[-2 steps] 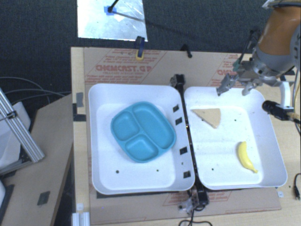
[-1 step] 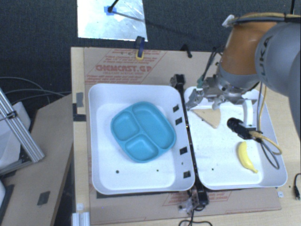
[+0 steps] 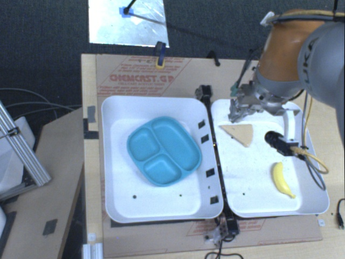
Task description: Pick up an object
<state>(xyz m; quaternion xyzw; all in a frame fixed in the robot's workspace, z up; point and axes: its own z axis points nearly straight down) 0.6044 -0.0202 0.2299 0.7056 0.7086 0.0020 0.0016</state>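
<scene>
The right bin (image 3: 249, 190) is carrying the work, while the left bin (image 3: 119, 198) is holding just a blue divided plate (image 3: 161, 150), lying flat and well apart from the arm. The grey arm (image 3: 302, 53) is reaching in over the far side of the right bin, its wrist pointing down toward the bin's far-left corner.

The pick is not yet done, as far as I can judge: nothing is showing as lifted, and every object is lying on a bin floor. What is left is the whole of it — closing on a thing and raising it clear.

The likeliest target is the tan wedge (image 3: 241, 133), lying flat in the far-left part of the right bin, close to the wall between the two bins. A banana (image 3: 282, 179) is lying nearer the camera, toward that bin's right side, apart from the wedge.

The gripper (image 3: 235, 114) is hanging just beside the wedge's far-left edge — near it or touching, I cannot tell which. Whether the gripper is released or clenched, I cannot tell either.
</scene>
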